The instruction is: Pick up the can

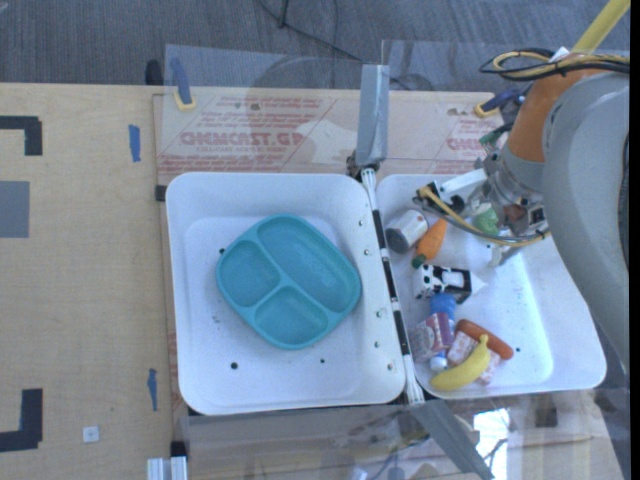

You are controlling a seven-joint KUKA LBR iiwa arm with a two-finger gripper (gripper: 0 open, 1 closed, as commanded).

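1. Can [406, 230] lies in the right bin [565, 368], close to the wall that this bin shares with the left bin [190, 298]. It is a small grey cylinder and seems to lie on its side, its round end turned up toward the camera and toward the left.

2. Claw [480, 208] hangs above the far part of the same bin, below the orange band [535, 118] of the arm. From the claw, the can lies to the camera's left and a little nearer to the camera, near but apart from it.

3. State of the claw: I cannot tell it, because cables and a green part hide that place (nothing is seen to be held there).

4. Neighbours matter for the coming move. An orange carrot-like piece [432, 238] touches the can, or is just beside it, on the side toward the claw, so it is between the two. A black and white toy [443, 281] lies nearer to the camera than the can, well apart from the claw.

5. My judgement: the claw must travel sideways over the orange piece, then turn so that it closes across the short width of the can, not along its long axis.

6. Blue plate [288, 280] in the left bin is well apart and plays no part.
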